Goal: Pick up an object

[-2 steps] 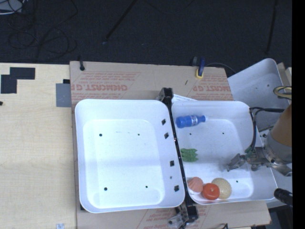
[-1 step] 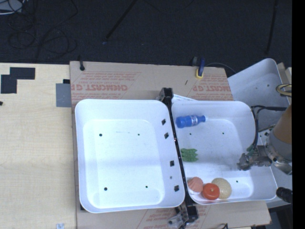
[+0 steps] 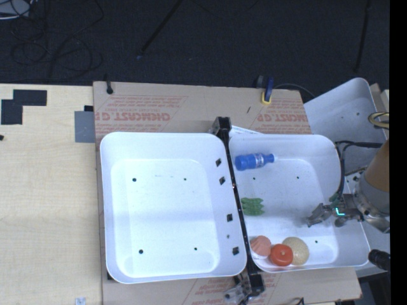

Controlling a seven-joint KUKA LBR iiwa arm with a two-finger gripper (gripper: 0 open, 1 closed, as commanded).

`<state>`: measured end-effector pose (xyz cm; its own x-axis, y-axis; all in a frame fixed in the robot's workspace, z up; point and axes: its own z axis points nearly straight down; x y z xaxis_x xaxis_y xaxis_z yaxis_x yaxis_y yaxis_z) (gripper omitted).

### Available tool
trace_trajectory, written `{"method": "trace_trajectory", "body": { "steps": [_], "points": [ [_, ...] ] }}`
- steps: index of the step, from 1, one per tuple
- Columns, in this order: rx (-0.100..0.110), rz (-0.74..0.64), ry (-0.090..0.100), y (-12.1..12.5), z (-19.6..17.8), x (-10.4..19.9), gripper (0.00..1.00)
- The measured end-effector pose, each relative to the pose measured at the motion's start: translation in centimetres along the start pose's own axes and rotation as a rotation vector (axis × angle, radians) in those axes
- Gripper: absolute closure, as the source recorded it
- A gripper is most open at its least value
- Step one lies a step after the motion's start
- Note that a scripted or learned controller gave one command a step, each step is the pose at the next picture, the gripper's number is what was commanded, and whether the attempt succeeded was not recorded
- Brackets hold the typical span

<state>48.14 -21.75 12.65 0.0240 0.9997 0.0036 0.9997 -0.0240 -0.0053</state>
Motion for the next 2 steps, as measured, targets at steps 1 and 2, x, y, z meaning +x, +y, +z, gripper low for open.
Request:
{"method": "trace_trajectory", "body": {
  "steps": [1,2],
  "points": [
    [0.000,0.000,0.000,0.00,0.00,0.00,0.00],
    [0.000,0.000,0.000,0.00,0.00,0.00,0.00]
  ]
}}
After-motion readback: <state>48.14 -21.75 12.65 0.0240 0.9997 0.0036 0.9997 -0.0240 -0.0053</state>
